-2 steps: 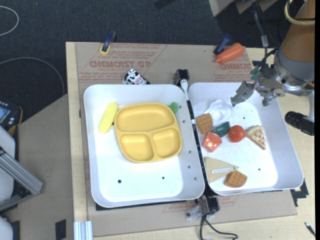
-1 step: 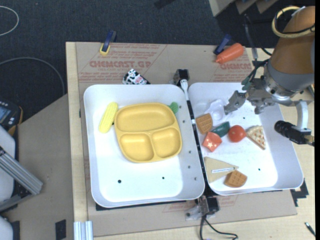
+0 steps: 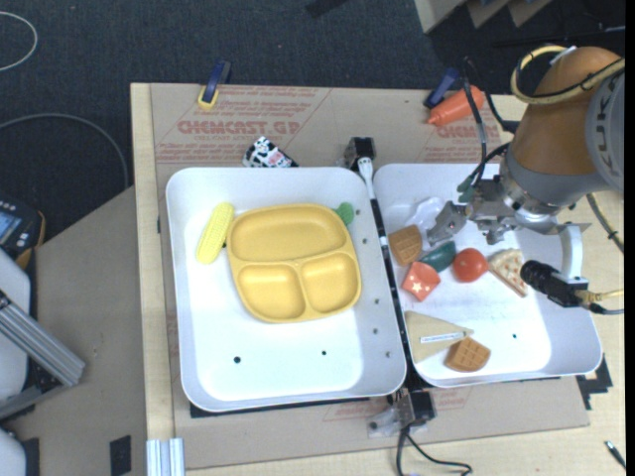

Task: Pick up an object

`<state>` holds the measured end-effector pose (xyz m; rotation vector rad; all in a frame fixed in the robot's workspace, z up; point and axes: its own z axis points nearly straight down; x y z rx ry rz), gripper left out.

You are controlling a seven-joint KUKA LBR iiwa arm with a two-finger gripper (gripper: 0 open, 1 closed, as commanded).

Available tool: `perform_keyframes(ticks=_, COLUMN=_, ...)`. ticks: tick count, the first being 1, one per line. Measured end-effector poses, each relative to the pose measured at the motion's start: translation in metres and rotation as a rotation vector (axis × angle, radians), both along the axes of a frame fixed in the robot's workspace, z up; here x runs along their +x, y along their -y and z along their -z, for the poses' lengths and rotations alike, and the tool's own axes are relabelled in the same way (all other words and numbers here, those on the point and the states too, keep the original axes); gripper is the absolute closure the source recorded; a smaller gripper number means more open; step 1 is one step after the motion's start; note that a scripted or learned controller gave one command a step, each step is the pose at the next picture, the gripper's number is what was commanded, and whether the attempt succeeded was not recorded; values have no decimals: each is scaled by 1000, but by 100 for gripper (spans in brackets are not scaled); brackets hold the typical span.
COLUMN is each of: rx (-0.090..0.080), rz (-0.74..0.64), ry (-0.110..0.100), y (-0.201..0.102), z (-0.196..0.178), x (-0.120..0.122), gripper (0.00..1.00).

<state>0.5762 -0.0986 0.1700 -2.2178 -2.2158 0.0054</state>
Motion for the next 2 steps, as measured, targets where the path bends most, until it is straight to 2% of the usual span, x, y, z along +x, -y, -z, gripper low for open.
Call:
perform_keyframes(ticks=1, rx=0, rz=-1, ry=-1, y=-6, z=62, x=-5, gripper=0)
perform_keyframes(ticks=2, rx=-1, rz=0, ry=2, y=-7, z=87, x=-5, gripper=0)
